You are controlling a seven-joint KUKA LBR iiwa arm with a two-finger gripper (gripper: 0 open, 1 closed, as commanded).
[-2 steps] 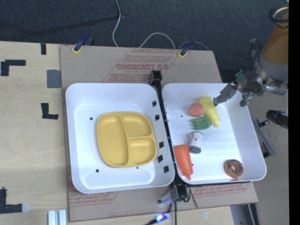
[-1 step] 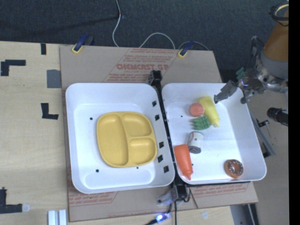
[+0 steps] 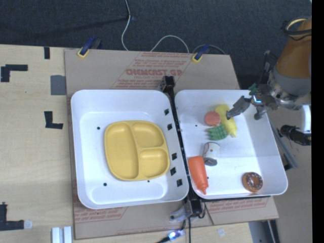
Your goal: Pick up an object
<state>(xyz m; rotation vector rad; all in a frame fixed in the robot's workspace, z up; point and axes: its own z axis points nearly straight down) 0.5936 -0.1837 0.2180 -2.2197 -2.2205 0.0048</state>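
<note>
tool (image 3: 232, 112) over yellow toy (image 3: 226, 119) beside red ball (image 3: 212, 118); finger state impossible to tell. likely light, smooth plastic, best pinched across narrow middle.

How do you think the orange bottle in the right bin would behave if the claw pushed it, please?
The orange bottle lies on its side, so it would probably roll sideways. It looks like smooth plastic, likely light and slippery. Its tapered end may make it swing round.

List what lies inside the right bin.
The right bin holds a yellow toy, red ball, green piece, grey cup, orange bottle and donut.
</note>
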